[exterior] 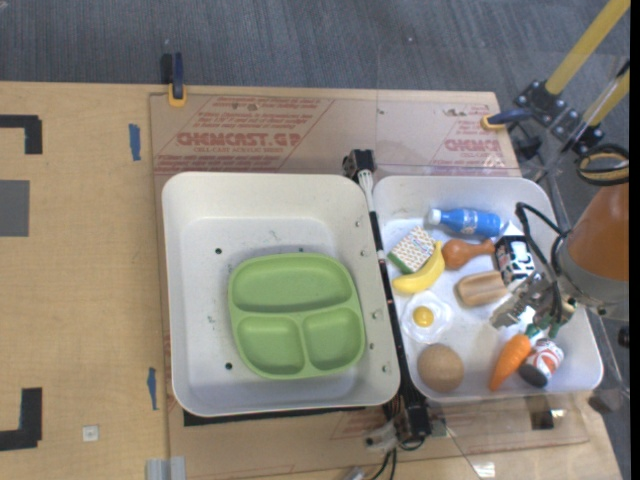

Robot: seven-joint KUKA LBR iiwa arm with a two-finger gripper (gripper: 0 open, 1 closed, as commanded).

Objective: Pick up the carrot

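The carrot (pixel 509 360) is orange with a green top and lies tilted in the right bin (pixel 590 368), near its front right corner. My gripper (pixel 528 306) hangs just above and behind the carrot's leafy end, close to it. Nothing shows between the fingers.
The right bin also holds a blue bottle (pixel 464 220), a banana (pixel 422 272), a sandwich wedge (pixel 411 248), a fried egg (pixel 424 317), a brown round bun (pixel 440 365), a hot dog roll (pixel 480 287), a drumstick (pixel 464 253) and a red-and-white can (pixel 543 359). A green divided plate (pixel 296 314) sits in the left bin (pixel 190 268).
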